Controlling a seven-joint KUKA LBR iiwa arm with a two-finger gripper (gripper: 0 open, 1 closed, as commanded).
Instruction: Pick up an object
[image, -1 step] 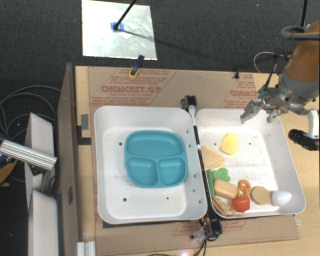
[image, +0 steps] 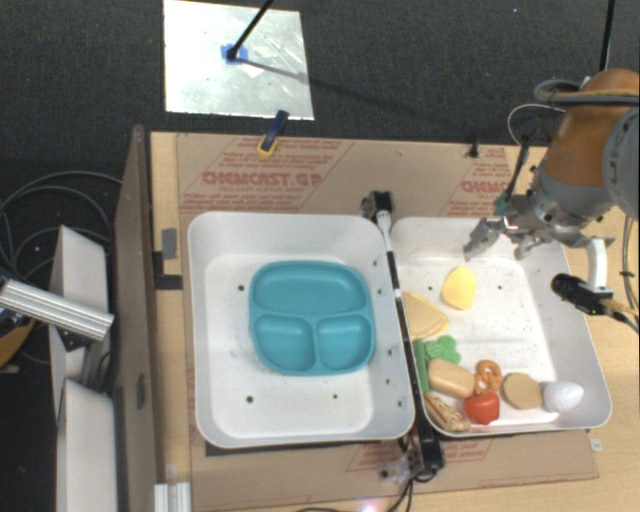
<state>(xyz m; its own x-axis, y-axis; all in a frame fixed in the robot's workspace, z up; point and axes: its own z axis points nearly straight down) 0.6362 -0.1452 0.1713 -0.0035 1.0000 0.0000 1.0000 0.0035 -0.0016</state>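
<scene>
- Even overhead light, scene bright, both white bins (image: 300, 235) near blown out.
- Hard glare on the foil sheet (image: 238, 60) up top.
- Shadows soft and short under the teal tray (image: 312, 316).
- Dark floor left loses detail.
- Slight softness overall, arm (image: 590, 140) edges a bit blurred.

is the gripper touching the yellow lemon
Apart: the camera view shows bare white bin floor between the gripper and the yellow lemon.
</scene>
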